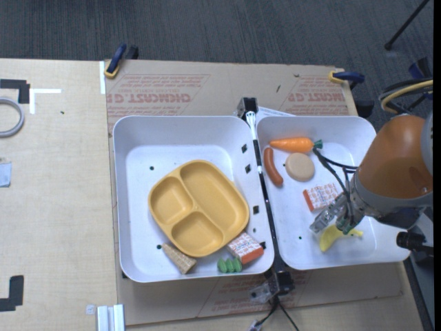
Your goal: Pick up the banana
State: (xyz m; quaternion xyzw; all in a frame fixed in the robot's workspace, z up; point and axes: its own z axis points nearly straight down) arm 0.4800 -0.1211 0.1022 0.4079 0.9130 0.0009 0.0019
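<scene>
One yellow banana [332, 238] lies in the right bin [293, 254] under the end effector [337, 219], grip state unclear, so a centred, low closure seems wise.

— Where's the banana [331, 238]?
— Right bin [296, 252], near its front edge, partly hidden under the arm's wrist.
— How does it look?
— Yellow, small, lying flat on the white floor, slanted.
</scene>
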